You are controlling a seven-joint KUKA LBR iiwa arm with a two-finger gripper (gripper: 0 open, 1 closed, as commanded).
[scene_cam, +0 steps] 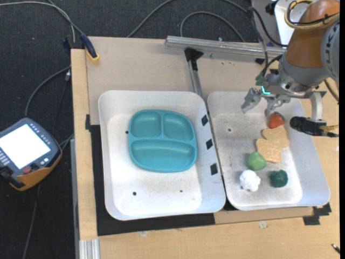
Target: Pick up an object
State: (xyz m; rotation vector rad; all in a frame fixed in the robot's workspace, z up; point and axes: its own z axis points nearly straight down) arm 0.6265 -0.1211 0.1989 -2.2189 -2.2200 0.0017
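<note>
My gripper (260, 104) hangs over the upper part of the right bin (237, 161), its fingers spread open with nothing between them. Just to its right lies a small red-orange object (276, 120). Below that rests a tan, toast-like piece (273, 142). Farther toward the front sit a light green ball (256, 161), a dark green object (278, 178) and a white lumpy object (249, 180). All of these lie in the right bin.
The left bin (116, 193) holds a teal divided plate (162, 140). A metal bar (215, 45) runs along the back of the bench. A handheld pendant (24, 152) lies on the floor at the left, with cables around it.
</note>
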